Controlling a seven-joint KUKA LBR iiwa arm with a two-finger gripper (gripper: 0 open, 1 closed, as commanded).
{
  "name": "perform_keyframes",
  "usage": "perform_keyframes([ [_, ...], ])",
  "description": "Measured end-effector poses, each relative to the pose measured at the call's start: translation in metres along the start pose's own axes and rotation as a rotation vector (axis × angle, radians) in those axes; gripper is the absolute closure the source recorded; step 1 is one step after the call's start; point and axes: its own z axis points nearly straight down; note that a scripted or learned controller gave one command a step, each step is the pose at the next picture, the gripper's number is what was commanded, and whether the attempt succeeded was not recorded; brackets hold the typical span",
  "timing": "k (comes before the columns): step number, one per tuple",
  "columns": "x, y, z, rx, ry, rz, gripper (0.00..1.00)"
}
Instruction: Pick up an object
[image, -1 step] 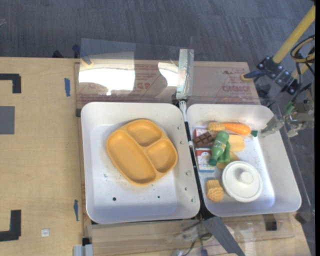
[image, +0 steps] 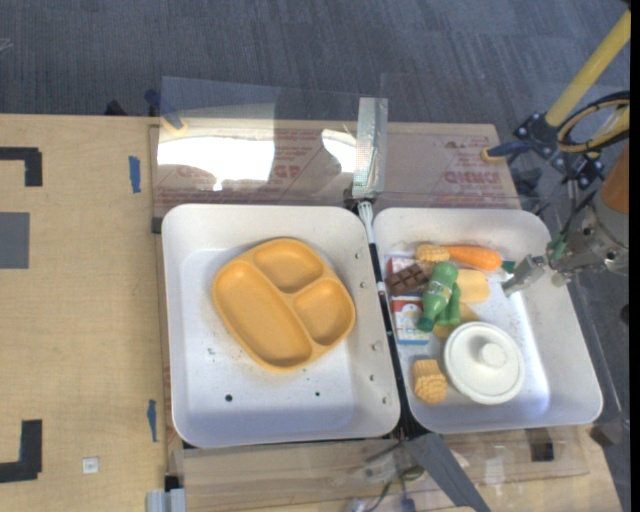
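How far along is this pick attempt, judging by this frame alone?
Done: nothing looks picked. The carrot, green bottle, white lidded pot and corn pieces lie in the right bin; the orange divided plate sits in the left bin. In hand: the gripper is at the right bin's right side, nothing visibly between its fingers. Left: grasping and lifting.

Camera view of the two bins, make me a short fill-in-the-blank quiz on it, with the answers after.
1. The yellow divided plate lies in the ____ bin.
2. The plate has ____ compartments.
3. The white lidded pot sits in the ____ bin.
4. The bottle beside the carrot is ____.

Answers: left; three; right; green
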Motion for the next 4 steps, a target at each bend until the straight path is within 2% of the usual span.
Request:
perform_keyframes([
  [1,0.05,0.107,0.083,-0.007,-0.004,0.012,0.0],
  [2,0.065,0.076,0.057,-0.003,-0.001,0.231,0.0],
  [3,0.071,0.057,0.084,-0.005,-0.001,0.374,0.0],
  [4,0.071,0.058,0.071,-0.01,-0.001,0.373,1.0],
])
